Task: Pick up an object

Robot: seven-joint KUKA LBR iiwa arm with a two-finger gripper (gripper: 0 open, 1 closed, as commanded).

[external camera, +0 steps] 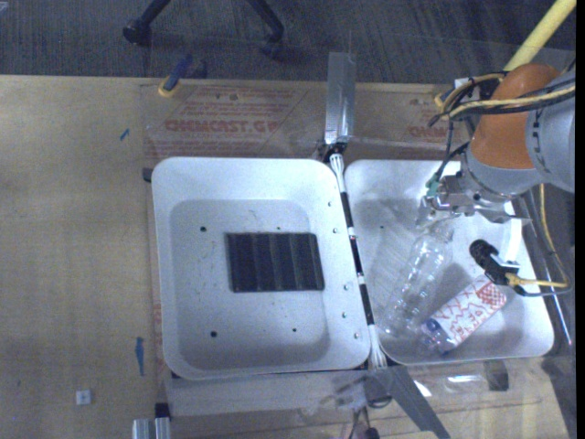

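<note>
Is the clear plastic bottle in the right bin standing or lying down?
Lying down: the clear plastic bottle stretches lengthwise across the right bin's floor.

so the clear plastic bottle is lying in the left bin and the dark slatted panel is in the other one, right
Not quite. The camera view shows the clear plastic bottle lying in the right bin, beside a red-and-white patterned packet. The dark slatted panel is in the other one, the left bin.

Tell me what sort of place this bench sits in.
Probably a robotics lab or test cell: a KUKA arm reaches over two white bins on a wooden bench, with an office chair base on carpet behind.
</note>
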